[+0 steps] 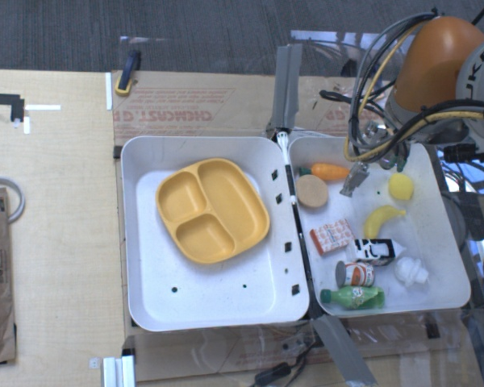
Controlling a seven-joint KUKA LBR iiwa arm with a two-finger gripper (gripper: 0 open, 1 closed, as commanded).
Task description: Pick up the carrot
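Hand over the right bin, carrot untouched.
My hand (356, 180) hangs beside the carrot (330, 171); I cannot tell its grip. Cardboard (173, 105) at upper centre reads mirrored "CHEMCAST".

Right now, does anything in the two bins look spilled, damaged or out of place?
Nothing stands out. The yellow divided plate lies flat in the left bin. In the right bin, the carrot and green bottle lie on their sides, with no spill visible.
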